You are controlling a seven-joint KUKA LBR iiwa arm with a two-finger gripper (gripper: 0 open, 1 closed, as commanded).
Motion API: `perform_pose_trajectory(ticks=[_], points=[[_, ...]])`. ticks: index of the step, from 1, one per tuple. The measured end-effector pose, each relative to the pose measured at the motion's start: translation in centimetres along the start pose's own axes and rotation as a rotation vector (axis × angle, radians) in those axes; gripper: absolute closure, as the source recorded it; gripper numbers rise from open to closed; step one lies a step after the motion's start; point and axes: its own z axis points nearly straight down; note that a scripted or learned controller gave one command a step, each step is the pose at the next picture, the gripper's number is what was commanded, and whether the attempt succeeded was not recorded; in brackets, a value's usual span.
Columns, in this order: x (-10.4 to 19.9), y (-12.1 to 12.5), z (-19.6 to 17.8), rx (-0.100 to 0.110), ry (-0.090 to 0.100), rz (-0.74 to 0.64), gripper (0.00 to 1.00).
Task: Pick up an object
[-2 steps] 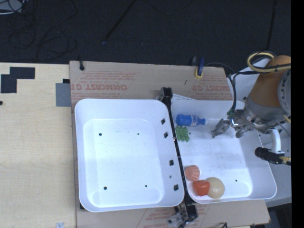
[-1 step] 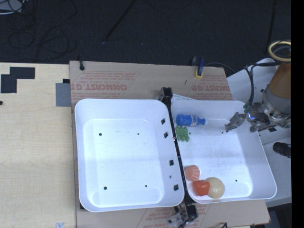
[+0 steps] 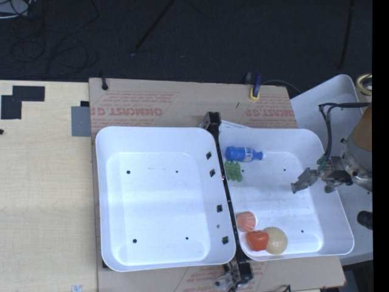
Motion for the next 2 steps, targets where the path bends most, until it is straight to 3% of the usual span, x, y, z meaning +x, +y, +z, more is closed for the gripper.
perform_pose_trajectory(ticks=[1, 2], points=[[-1.1, 6.7, -4.5, -0.011, -0.005, -0.007, 0.00], [-1.8, 6.1, 3.9, 0.004, 0.000, -0.004, 0.00]])
